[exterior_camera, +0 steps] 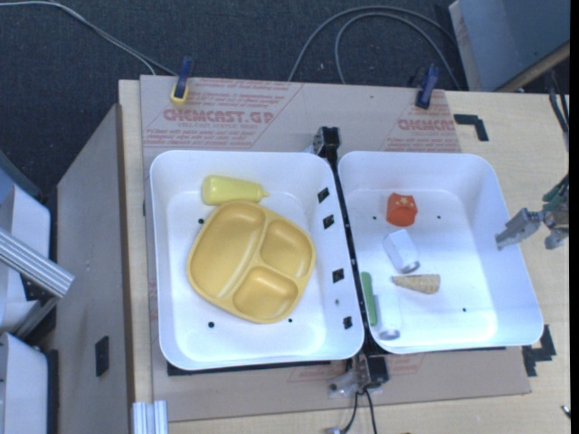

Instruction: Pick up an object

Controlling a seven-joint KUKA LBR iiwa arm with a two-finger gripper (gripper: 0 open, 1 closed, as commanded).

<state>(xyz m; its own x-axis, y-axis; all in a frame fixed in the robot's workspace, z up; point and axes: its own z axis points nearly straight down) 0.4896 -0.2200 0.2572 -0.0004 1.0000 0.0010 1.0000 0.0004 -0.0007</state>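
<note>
**Still nothing in the gripper, and several ways to miss**

Plainly the gripper (529,227) sits at the right bin's (507,333) right edge, just outside or over the rim, with nothing between its fingers; whether they stand apart or together I cannot tell, since they show small and blurred.

Candidates lie in the right bin. A red block (401,209) sits toward the far edge. A white cylinder (401,250) lies near the middle, with a tan wedge (417,283) just beside it toward the near edge. A green stick (368,297) lies along the left wall. In the left bin (172,333), a yellow plate (251,260) fills the middle and a yellow bottle (232,189) lies near the far edge.

Likely troubles, as I judge them:
- The cylinder may roll away when touched.
- Cylinder and wedge lie close, so the fingers may nudge one while closing on the other.
- The stick hugs the wall, leaving little room for a finger.
- The plate looks too broad and flat to grip.
- Descending from here could strike the rim.

The block looks the safest choice.
</note>
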